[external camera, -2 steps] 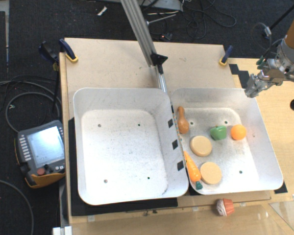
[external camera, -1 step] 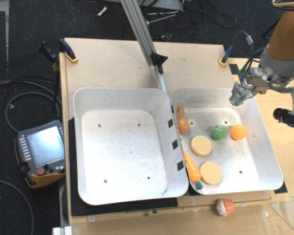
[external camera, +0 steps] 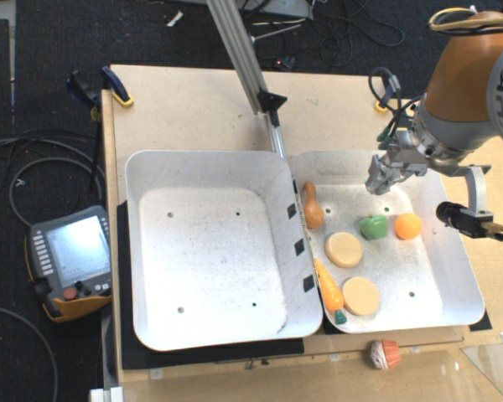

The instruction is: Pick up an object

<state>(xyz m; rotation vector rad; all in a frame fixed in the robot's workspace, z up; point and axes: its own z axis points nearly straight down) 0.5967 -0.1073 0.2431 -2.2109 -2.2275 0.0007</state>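
Camera view, left to right. Left bin (external camera: 151, 224) bare; right bin (external camera: 453, 291) carries a drumstick (external camera: 312, 209) and carrot (external camera: 329, 287) along its left wall, two tan discs (external camera: 344, 249), a green piece (external camera: 374, 227) and an orange ball (external camera: 407, 226) mid-bin. Gripper (external camera: 379, 182) hangs above the far edge, its state impossible to tell. Best approach is probably a straight descent onto the isolated ball, clear of the green piece.

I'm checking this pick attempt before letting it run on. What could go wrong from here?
1. The gripper hovers near the right bin's back wall, above bare floor; closing here would likely grab nothing.
2. The green rounded toy and the small orange ball lie close together, so descending fingers might knock one aside.
3. The ball may roll when touched.
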